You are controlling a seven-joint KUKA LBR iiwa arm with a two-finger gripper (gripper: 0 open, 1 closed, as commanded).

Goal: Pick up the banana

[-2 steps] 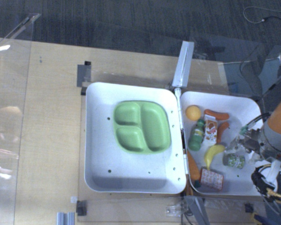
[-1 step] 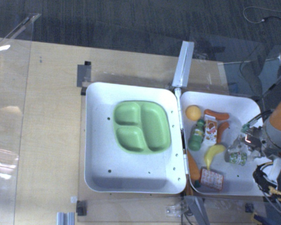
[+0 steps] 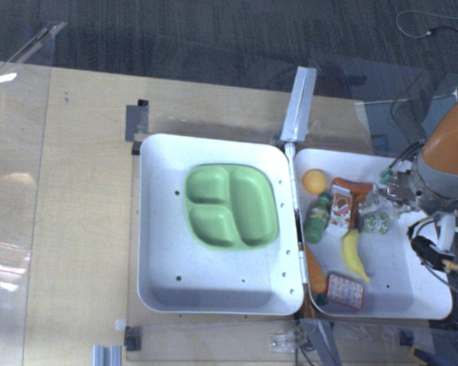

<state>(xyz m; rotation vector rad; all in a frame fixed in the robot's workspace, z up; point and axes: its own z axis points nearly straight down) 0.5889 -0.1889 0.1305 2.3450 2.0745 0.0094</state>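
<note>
Landmark: banana (image 3: 354, 255) in right bin (image 3: 407, 299). Its right side and the floor below-right are open. Left is crowded: carton (image 3: 341, 209) touching its top end, green bottle (image 3: 317, 219) beyond, orange (image 3: 315, 181) farther up. Red box (image 3: 345, 291) just below. End effector (image 3: 381, 205) hangs near its upper right.

A robotics lab: pale wooden desk (image 3: 67, 208) carrying two white bins (image 3: 155, 282), dark carpet (image 3: 184, 23) beyond, loose cables (image 3: 428, 32) on it, metal brackets (image 3: 298, 105) bolted on, grey-and-orange arm (image 3: 449, 148) reaching in, toy food for props.
</note>
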